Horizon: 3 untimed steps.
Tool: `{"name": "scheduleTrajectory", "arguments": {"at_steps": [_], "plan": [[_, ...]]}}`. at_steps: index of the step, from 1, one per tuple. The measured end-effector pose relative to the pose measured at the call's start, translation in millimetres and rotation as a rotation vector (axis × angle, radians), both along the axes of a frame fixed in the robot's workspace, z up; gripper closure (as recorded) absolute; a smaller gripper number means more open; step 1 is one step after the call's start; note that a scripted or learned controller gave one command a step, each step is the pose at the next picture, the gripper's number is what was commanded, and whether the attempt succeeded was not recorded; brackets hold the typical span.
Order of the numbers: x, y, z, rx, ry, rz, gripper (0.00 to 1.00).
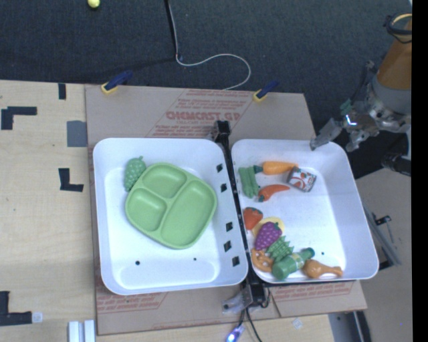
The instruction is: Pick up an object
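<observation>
Plate (pixel 171 214) green, smooth, three-compartment; bins (pixel 110 200) white, shallow.

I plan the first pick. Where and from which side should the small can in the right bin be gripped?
Grip the can across its round body, coming from above. It lies on its side, apart from the carrot and the other toys, so both its long sides look free.

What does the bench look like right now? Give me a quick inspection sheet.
Surface: two white bins, left bin and right bin, on cardboard.
Job's things: toy food in the right bin: carrot, can, grapes, pepper.
Clutter: green plate and a green berry in the left bin.
Grippers: gripper above the right bin's far corner, holding nothing seen.
Cables: white cable beyond the bins.
Surroundings: dark carpet, yellow ball.
</observation>
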<state>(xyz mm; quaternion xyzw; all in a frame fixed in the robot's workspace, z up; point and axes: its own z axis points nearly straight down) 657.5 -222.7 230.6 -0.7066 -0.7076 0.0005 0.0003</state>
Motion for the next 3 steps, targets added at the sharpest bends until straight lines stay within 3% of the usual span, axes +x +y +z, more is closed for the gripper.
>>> {"name": "scheduleTrajectory", "arguments": {"at_steps": [1,2,3], "plan": [[-51,50,137,-0.001,-0.012,0.004,0.0],[-82,45,302,-0.006,-0.02,0.0,0.0],[-81,46,301,-0.003,-0.002,0.0,1.0]]}}
